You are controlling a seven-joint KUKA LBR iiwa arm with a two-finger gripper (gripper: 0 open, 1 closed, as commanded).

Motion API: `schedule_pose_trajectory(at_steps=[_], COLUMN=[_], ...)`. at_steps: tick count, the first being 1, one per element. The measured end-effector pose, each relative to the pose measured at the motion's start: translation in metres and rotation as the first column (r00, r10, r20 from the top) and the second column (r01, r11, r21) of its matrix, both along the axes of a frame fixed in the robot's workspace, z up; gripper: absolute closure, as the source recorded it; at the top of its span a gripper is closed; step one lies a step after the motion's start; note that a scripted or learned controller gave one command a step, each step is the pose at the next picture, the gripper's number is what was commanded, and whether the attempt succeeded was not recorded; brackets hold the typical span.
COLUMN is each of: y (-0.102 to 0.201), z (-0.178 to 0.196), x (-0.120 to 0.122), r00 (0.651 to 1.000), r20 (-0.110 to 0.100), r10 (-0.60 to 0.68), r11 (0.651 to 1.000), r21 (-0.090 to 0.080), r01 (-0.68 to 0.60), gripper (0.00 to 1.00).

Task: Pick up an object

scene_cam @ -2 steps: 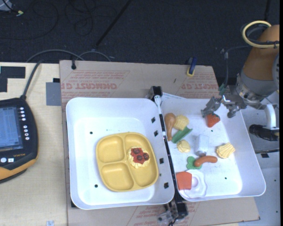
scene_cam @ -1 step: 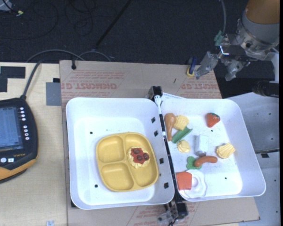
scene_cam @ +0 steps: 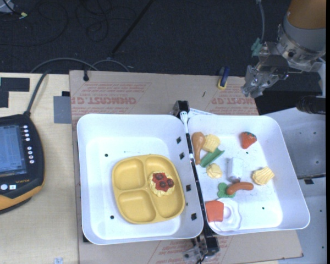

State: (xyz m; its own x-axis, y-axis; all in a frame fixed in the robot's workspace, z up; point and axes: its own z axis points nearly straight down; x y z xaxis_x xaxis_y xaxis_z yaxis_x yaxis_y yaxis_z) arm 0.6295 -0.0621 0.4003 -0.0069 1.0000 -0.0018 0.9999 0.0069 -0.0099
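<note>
The right white bin holds several toy foods: a strawberry, a sausage, a yellow ridged piece, a green pod, a corn-like piece, a small yellow piece, an orange carrot-like piece, a small grey block, a red-orange block and a fried egg. My gripper hangs above the bench behind the right bin's far edge, up and right of the strawberry, with nothing visible in it.
The left white bin carries a yellow divided plate with a small pasta toy in one section. A teach pendant lies at the far left. A blue-and-yellow item sits on the cardboard behind the bins.
</note>
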Motion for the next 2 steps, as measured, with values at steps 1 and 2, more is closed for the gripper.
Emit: schedule_pose_trajectory(at_steps=[1,2], y=[0.005,0.047], z=[-0.001,-0.085], x=[-0.036,-0.021], r00=[1.0,1.0], r20=[0.003,-0.005], r10=[-0.005,-0.003], r11=[1.0,1.0], r21=[0.003,0.003], r01=[0.005,0.003], gripper=[1.0,1.0])
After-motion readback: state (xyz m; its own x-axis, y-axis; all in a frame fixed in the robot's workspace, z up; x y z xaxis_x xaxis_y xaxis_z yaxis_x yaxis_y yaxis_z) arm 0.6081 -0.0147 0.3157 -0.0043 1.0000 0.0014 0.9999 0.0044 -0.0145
